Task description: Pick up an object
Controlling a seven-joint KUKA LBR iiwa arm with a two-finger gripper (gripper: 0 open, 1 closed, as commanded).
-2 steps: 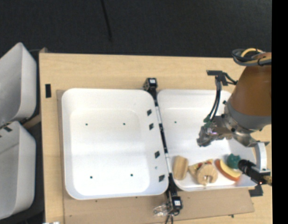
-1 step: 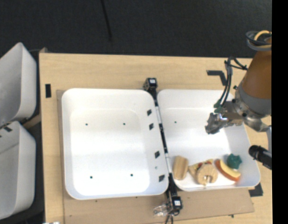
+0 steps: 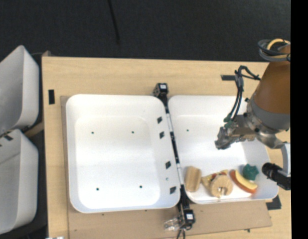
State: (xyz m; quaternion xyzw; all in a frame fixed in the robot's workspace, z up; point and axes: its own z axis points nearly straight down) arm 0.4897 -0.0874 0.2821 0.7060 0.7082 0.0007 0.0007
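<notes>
Along the right bin's (image 3: pixel 199 114) front wall lie a tan wooden block (image 3: pixel 193 178), a tan piece with red spots (image 3: pixel 218 183), a red and yellow apple-slice shape (image 3: pixel 243 181) and a small green object (image 3: pixel 250 171). My gripper (image 3: pixel 225 141) hangs over the middle of the right bin, behind that row and apart from it. I see nothing between its fingers. The arm's orange band (image 3: pixel 274 88) rises at the right.
The left bin (image 3: pixel 116 151) lies beside the right one, joined by a black-clipped divider (image 3: pixel 169 143). White padded shapes (image 3: pixel 12 133) stand off the bench's left edge. Cables (image 3: pixel 238 96) trail from the wrist.
</notes>
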